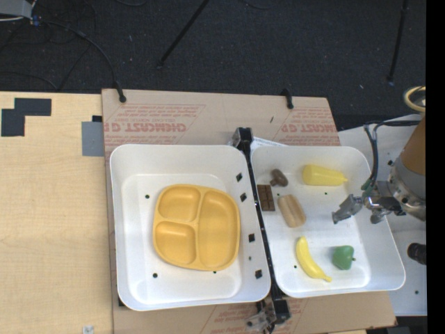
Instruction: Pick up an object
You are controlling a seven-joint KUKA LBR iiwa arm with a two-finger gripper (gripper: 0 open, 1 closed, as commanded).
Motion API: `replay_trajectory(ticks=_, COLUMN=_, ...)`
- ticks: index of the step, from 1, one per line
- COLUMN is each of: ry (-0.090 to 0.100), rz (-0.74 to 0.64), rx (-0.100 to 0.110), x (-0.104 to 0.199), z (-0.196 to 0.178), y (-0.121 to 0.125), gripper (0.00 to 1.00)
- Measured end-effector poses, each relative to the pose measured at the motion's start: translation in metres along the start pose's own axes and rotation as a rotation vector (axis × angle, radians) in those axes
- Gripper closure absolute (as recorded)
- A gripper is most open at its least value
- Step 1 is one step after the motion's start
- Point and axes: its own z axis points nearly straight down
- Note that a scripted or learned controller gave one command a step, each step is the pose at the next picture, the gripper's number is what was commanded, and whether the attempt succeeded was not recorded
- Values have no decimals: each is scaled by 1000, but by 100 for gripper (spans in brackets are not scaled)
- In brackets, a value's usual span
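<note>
The right bin (379, 273) holds several toy foods. A yellow pepper-like piece (323, 176) lies at the back and a small brown lump (279, 178) sits left of it. A dark chocolate bar (265, 197) rests by the divider, with a tan bread loaf (291, 211) beside it. At the front lie a yellow banana (311, 259) and a green pepper (343, 257). My gripper (360, 213) hangs over the bin's right side, above the green pepper and right of the loaf. It is open with nothing between its fingers.
The left bin (132, 186) holds a yellow divided plate (197, 227). A black divider clip line (254, 214) runs between the bins. Cardboard (208, 120) lies under both bins, and a wooden tabletop (49, 221) extends to the left.
</note>
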Motion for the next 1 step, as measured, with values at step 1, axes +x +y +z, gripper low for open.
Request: replay_trajectory(ticks=1, ry=-3, rz=-4, rx=-13, x=1, z=-8, y=3, gripper=0)
